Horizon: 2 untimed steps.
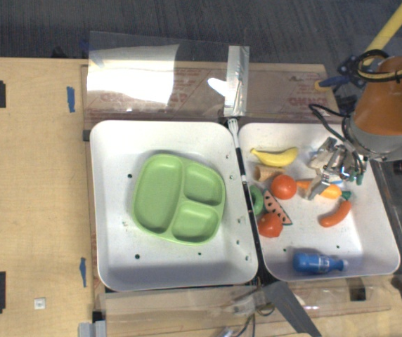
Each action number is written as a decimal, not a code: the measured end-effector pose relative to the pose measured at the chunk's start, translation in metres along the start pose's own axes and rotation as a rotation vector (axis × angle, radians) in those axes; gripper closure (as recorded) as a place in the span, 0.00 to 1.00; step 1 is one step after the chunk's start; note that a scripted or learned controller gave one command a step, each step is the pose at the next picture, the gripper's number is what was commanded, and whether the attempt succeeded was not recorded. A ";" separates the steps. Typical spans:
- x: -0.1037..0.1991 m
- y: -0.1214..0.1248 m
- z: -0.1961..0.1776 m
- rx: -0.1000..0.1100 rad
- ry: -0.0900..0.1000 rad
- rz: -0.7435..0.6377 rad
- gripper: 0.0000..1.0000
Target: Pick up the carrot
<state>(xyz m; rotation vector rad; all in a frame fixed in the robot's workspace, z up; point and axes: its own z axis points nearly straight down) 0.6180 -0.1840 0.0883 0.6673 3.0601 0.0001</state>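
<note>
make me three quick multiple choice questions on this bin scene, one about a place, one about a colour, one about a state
1. Where does the green divided plate lie?
A. in the left bin
B. in the right bin
C. on the wooden bench outside the bins

2. What colour is the bottle at the near edge of the right bin?
A. red
B. blue
C. yellow

3. How does the bottle lie?
A. standing upright
B. on its side
C. propped against the banana

Answers:
1. A, the plate sits in the middle of the left bin.
2. B, its body is blue.
3. B, it lies flat on the bin floor, apart from the banana.
</note>
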 end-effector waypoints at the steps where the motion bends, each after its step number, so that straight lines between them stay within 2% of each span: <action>1: -0.003 0.002 -0.015 -0.001 -0.013 -0.002 1.00; 2: 0.035 0.043 -0.094 -0.002 -0.004 -0.176 1.00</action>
